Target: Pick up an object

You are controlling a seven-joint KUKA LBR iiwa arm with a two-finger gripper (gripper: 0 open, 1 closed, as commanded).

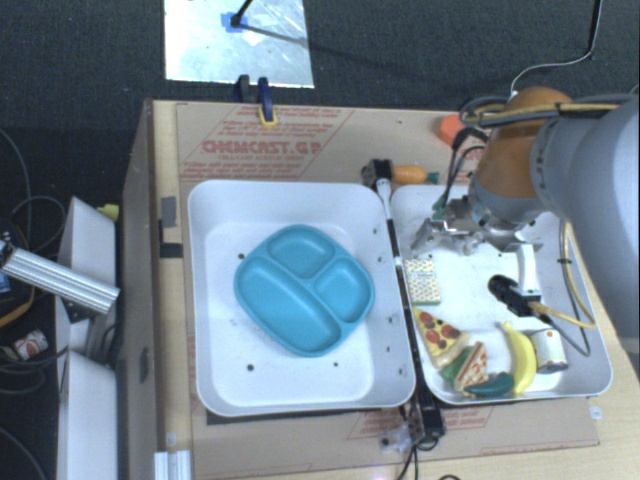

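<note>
Step judged: approach, nothing lifted yet.

Left bin [215,368]: blue divided plate [304,288] lying flat, long axis far-left to near-right.

Right bin [598,368]: tool [452,230] seen over far end. Tool state cannot be told: tips blurred by wrist hardware.

Candidate objects clustered at near end, well apart from tool:
- banana [520,356], long axis far-near, curved.
- pizza slice [440,334], tip pointing near-right.
- checkered block [422,279], nearest to tool, long axis far-near.

Next move judged: descent onto one object required, jaws set across short axis.
</note>
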